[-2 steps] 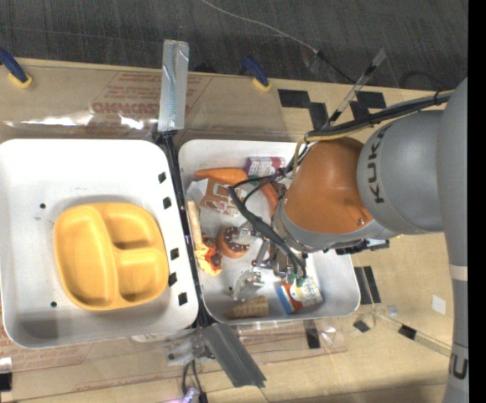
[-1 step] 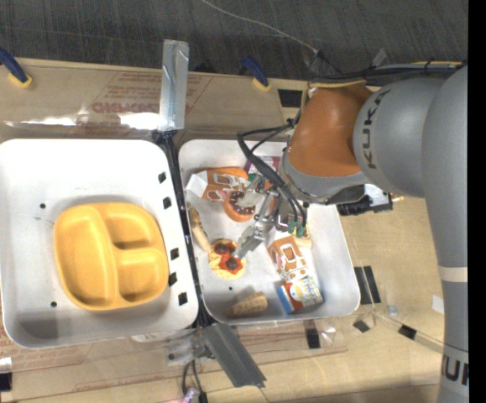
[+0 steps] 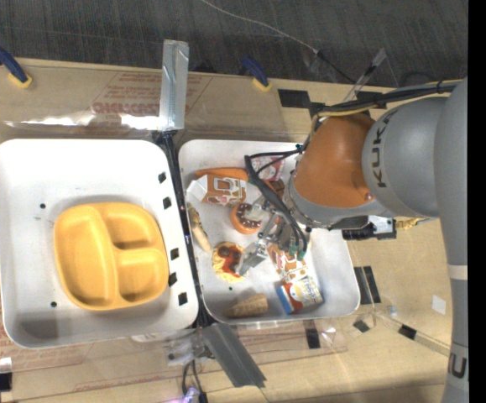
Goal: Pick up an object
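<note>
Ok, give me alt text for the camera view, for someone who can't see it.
A grey and orange arm reaches from the right down into the right bin, its gripper low among small cluttered items. The left bin holds a yellow divided tray.
</note>
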